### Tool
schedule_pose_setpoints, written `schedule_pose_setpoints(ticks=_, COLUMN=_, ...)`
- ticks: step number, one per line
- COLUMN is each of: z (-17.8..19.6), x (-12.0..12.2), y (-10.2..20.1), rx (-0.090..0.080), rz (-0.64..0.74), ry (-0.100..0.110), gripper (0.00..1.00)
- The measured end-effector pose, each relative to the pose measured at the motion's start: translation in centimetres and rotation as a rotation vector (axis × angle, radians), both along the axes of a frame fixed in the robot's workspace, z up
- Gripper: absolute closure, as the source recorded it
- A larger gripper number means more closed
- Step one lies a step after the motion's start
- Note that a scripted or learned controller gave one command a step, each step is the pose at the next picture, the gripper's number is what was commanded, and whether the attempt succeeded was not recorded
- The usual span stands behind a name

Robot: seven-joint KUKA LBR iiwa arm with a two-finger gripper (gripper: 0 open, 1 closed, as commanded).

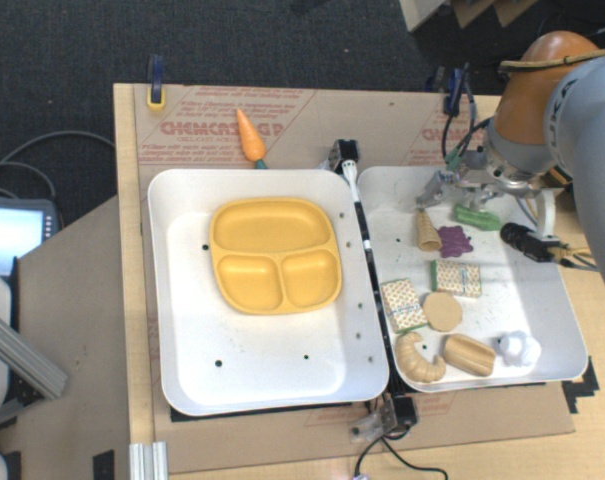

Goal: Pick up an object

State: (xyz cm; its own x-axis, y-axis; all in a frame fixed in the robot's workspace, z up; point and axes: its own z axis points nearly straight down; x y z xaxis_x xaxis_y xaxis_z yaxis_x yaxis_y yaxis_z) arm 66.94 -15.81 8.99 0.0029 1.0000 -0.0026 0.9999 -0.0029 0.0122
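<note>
Your gripper [460, 190] hovers at the right bin's [554, 313] far end; can't tell its finger state. Green piece [479, 217] just below it, cone [426, 230] and purple piece [453, 239] next, croissant [420, 358] farthest. Yellow tray [276, 253] sits in the left bin [182, 298].

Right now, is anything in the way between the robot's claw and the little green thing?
Nothing visible is. The gripper hangs at the far end of the right bin, right above the green object. The ice cream cone and purple grapes lie beside it, not between.
</note>
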Motion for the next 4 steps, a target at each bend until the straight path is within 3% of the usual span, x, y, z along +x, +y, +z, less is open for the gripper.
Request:
schedule_pose_setpoints(ticks=1, z=0.1, x=-6.4, y=-2.3, rx=-0.001, rz=0.001, ry=0.000, gripper=0.00)
schedule_pose_setpoints(ticks=2, z=1.3, x=-6.1, y=-2.4, rx=-0.007, rz=0.002, ry=-0.007, gripper=1.00)
schedule_pose_setpoints(ticks=3, z=0.1, x=-6.7, y=1.6, rx=-0.005, rz=0.004, ry=-0.001, gripper=1.00)
schedule_pose_setpoints(ticks=4, z=10.1, x=-12.4, y=11.9, rx=0.007, rz=0.012, ry=0.007, gripper=1.00)
